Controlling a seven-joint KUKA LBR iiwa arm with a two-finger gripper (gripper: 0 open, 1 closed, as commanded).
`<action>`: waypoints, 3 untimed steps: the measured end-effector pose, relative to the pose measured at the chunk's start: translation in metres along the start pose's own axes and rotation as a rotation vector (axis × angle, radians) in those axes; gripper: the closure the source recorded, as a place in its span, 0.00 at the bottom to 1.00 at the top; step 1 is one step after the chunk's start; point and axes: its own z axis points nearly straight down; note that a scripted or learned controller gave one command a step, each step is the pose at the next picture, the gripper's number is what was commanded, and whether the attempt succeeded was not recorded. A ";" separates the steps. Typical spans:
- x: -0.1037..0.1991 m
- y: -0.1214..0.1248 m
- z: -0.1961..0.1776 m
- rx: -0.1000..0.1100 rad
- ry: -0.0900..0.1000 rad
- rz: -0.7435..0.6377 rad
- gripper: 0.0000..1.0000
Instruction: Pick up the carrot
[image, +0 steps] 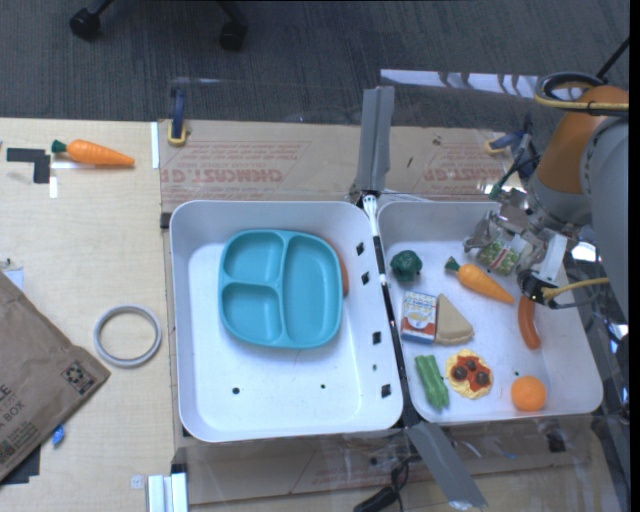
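Observation:
An orange carrot (481, 283) with a green stem end lies tilted in the right bin (580, 350), near its back, pointing toward the right. My gripper (497, 250) hangs just above and behind the carrot's middle, close to it, at the end of the grey arm with the orange band (562, 150). Nothing shows as held. A second carrot (95, 153) lies on the wooden bench top at the far left, outside both bins.
The right bin also holds a broccoli (406, 264), small carton (419, 316), sandwich wedge (455, 322), green pod (431, 380), pizza piece (468, 373), orange (528, 393) and sausage (528, 323). A blue divided plate (281, 288) sits in the left bin (200, 400). A tape ring (127, 333) lies on the bench.

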 end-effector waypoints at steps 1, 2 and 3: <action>0.013 -0.059 0.002 0.007 0.000 0.148 0.00; 0.017 -0.091 0.003 0.008 0.000 0.044 0.00; 0.016 -0.091 -0.006 0.009 0.000 0.048 1.00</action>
